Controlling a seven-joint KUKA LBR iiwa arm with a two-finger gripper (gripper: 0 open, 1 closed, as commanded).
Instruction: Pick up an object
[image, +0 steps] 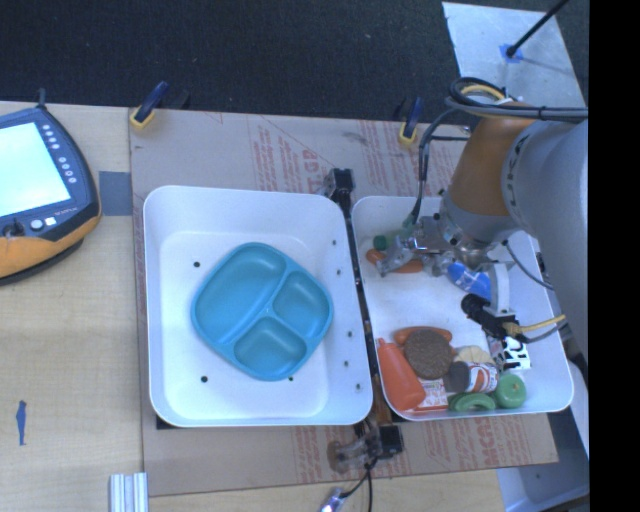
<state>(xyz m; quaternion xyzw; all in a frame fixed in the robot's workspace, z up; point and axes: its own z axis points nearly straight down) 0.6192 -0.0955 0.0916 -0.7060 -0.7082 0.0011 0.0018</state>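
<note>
Left bin (160, 300): holds one blue divided plate (262, 311), lying flat near the middle; bare white floor rings it on all sides, widest along the far wall
Right bin (560, 395): crowded along its near wall; open floor remains in the centre, between the gripper and the pile
Near-wall pile: orange-red bottle (397, 377) lying at the near left corner, brown round disc (429, 352) just beside it, green ring pieces (490, 398) against the near wall, small items among them too jumbled to name
Arm (500, 170): enters from the right, orange band above the wrist, hanging over the far part of the right bin
Gripper (425, 245): low over the far left corner, close to the divider wall; cannot tell how its fingers stand
Orange piece (400, 266): on the floor right at the gripper, whether touching cannot be told
Blue object (470, 278): just right of the gripper, near the arm
Bench margin: grey-and-orange tablet (35, 190) well left of the bins
</note>
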